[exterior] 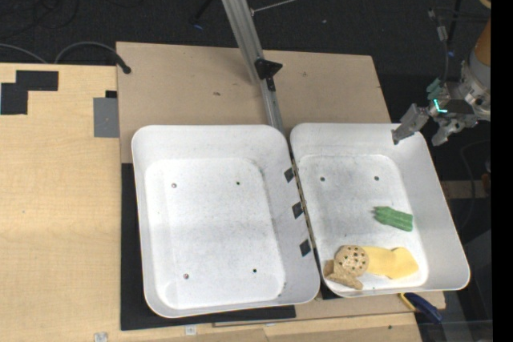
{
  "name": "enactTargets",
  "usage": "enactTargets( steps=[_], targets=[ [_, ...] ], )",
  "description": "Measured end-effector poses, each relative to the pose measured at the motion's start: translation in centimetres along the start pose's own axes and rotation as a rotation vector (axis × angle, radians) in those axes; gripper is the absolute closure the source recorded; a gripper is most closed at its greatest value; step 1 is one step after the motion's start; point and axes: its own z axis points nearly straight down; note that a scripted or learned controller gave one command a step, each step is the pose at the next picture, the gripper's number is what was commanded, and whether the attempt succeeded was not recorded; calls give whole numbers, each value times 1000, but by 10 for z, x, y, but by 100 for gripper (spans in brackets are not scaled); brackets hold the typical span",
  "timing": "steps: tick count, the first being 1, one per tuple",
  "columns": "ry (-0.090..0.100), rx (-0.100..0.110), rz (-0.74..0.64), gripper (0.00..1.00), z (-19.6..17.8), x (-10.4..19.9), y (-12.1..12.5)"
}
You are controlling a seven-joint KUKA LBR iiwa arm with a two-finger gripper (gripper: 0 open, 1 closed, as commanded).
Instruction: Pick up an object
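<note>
Pincer (425, 126) hung spread open over right bin's (449, 252) far corner, gripping nothing I could see. Green piece (393, 218), cookie (350, 259), yellow piece (396, 261) lay inside.

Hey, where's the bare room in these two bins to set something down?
The left bin is bare wall to wall. In the right bin, the far half beyond the green piece is free. Its near corner is crowded: cookie against yellow piece.

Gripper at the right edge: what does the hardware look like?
The two-finger gripper is grey metal, with angular grey fingers projecting from a compact, darker body. A small teal-green light or marking shows on that body. Behind it are pale grey wrist parts and a hint of orange at the frame edge.
</note>
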Motion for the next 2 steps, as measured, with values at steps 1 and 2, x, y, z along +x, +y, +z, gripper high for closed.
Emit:
enactTargets(
  steps=[1, 2],
  targets=[
    [-1, -3, -2, 0, -2, 0, 1],
    [1, 2, -2, 0, 60, 5, 6]
  ],
)
